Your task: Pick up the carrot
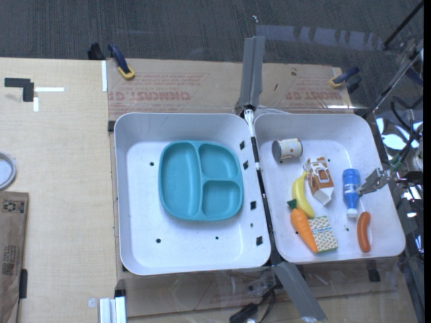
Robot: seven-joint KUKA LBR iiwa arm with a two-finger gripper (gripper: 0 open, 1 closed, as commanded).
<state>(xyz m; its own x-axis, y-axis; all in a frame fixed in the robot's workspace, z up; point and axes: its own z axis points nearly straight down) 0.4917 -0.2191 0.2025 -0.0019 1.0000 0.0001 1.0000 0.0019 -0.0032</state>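
Right, the orange tapered carrot (304, 230) lay in the right white bin (377, 244), wedged between yellow banana (301, 196) and patterned sponge (324, 233); the gripper (372, 182) hovered well apart, jaws unclear. Best descend across its width.

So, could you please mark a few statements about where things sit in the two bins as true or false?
1. The carrot lies in the right bin. True.
2. The teal tray sits in the right bin. False: it is in the left bin.
3. The gripper has the carrot between its fingers. False: it sits by the right bin's right edge, near the blue bottle, apart from the carrot.
4. The banana lies just above the carrot in the view. True.
5. The sausage lies left of the carrot. False: it lies right of it, near the bin's right wall.
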